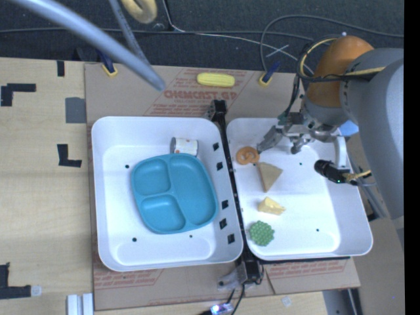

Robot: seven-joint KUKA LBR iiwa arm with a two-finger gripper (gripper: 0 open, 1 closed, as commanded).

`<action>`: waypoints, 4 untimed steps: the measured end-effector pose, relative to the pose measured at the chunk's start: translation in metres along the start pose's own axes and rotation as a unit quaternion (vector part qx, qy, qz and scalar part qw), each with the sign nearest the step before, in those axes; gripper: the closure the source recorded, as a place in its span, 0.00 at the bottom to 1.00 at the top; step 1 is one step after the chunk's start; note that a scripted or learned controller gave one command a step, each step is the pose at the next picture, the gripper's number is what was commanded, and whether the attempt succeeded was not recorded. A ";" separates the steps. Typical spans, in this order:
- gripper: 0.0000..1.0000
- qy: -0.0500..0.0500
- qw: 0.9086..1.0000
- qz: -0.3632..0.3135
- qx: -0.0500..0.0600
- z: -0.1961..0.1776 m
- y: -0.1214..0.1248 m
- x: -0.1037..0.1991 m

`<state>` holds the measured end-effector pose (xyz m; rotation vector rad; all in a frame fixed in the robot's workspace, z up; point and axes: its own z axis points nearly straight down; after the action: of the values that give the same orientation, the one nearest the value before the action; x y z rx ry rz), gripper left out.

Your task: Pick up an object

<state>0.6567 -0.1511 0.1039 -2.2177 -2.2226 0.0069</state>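
Now the arm [357, 77] is reaching in from three o'clock, its orange band glowing above the wrist, and the gripper [283, 138] is hanging low over the top of the right bin [341, 238]. One finger is stretching out toward nine o'clock and the other is pointing down toward five o'clock, so the jaws are looking spread, with nothing sitting between them.

So the pick is not done yet. Every candidate is lying loose on the bin floor. A small brown ring-shaped piece [247, 155] is sitting just beside the left-hand fingertip, at about eight o'clock from the gripper; whether the tip is touching it is hard to tell. A tan wedge [268, 174] is resting just below that, at six o'clock from the gripper. Further down, a pale yellow chunk [271, 207] is lying near the bin's middle, and a green bumpy ball [261, 232] is sitting at the lower left corner.

Over in the left bin [108, 195], a blue divided tray [174, 193] is taking up the centre, with a small white packet [184, 146] at its twelve o'clock. A yellow object [215, 79] is lying outside on the cardboard [190, 94], well apart from everything.

My read: the ring-shaped piece looks like the likeliest target, and what is remaining is lining up over it, closing, and lifting clear.
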 end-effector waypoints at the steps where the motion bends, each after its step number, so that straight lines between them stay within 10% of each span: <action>1: 1.00 0.000 1.000 -0.001 -0.001 -0.012 0.001 0.001; 3: 1.00 0.001 1.000 0.000 -0.003 -0.101 0.001 0.006; 4: 1.00 0.002 1.000 -0.002 -0.002 -0.107 0.001 0.067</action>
<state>0.6582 -0.0843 0.2104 -2.2124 -2.2275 -0.0013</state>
